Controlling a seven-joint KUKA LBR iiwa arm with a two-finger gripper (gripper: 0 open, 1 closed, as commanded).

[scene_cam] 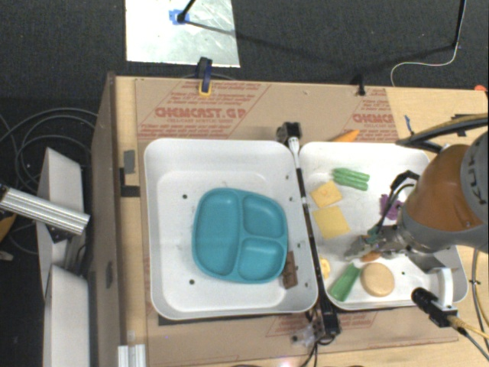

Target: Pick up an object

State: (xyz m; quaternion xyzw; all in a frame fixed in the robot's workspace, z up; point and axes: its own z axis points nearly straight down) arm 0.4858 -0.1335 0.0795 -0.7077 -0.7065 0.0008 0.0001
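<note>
Cardboard-topped table [229, 105] with two white bins, blue divided plate [240, 236] in left bin [164, 205], right bin [412, 155] with yellow blocks, green pieces, tan round piece [377, 280], gripper [373, 245] low beside it, finger state impossible to tell

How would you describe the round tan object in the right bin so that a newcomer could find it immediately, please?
Start at the right bin, the one the arm reaches into, and go to its near edge. There a round tan disc lies just below the gripper, with a green stick-shaped piece on its left. It is the only round item; the two yellow blocks are squarish.
</note>
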